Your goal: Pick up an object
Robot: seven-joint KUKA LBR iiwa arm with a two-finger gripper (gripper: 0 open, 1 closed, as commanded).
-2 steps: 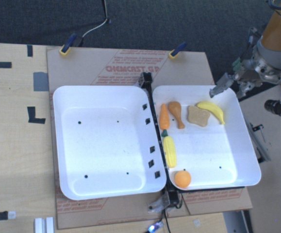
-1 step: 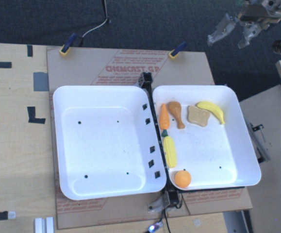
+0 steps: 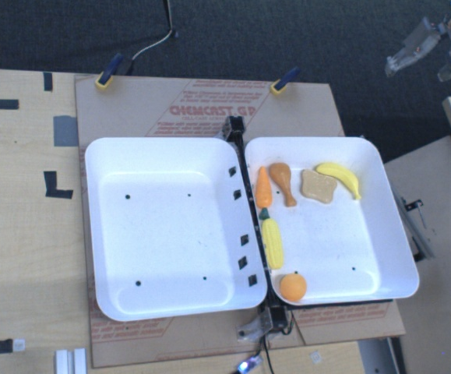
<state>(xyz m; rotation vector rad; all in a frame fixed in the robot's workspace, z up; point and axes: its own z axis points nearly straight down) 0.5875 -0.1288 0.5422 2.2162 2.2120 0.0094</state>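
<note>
We see the gripper (image 3: 420,47) blurred off the bins' far corner; we cannot tell its state. The banana (image 3: 340,178) touches the bread (image 3: 318,186).

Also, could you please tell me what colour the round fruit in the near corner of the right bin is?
The orange is plain orange, clearest in the camera view.

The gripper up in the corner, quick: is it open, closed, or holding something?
Gripper: too blurred to tell; it hangs off to the side of the right bin.

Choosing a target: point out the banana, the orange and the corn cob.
banana (image 3: 342,177), camera view, middle of its curve
orange (image 3: 293,287), camera view, centre of the fruit
corn cob (image 3: 272,242), camera view, middle of the cob
</note>
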